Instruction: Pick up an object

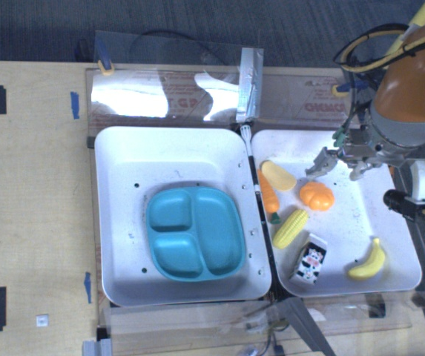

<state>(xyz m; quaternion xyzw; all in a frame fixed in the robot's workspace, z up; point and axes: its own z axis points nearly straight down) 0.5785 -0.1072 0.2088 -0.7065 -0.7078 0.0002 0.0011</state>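
While gripper [343,163] hangs spread and empty over right bin [405,273], approach step underway. Orange fruit [317,196] lies just below-left of it, beside yellow piece [278,175]. Next move likely: shift over fruit, descend, pinch.

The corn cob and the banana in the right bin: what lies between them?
In the camera view, bare white bin floor lies between the corn cob and the banana. The small black-and-white carton sits just below that stretch, nearer the corn.
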